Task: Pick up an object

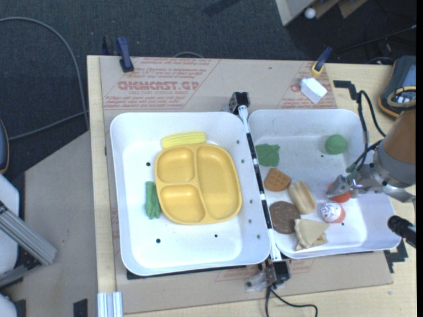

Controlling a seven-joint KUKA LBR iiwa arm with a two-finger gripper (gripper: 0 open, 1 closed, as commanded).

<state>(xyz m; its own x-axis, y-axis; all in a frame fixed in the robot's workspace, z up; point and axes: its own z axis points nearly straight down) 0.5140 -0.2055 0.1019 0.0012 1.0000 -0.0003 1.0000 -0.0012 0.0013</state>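
Glossy white plastic bins [132,243]; smooth yellow tray [198,183], seemingly plastic; matt brown bench [158,84].

Looks like a robotics lab or test workshop. Plywood counter [198,84] stamped with a red maker's print, clamped at the back edge by blue clips [123,53]. Two shallow white bins [132,177] fixed side by side, stocked with toy food and a yellow divided plate [197,181]. Loose black cables [59,38] trailing over dark carpet [198,18]. Grey industrial arm [400,157] reaching in from the right; aluminium framing [26,236] at lower left.
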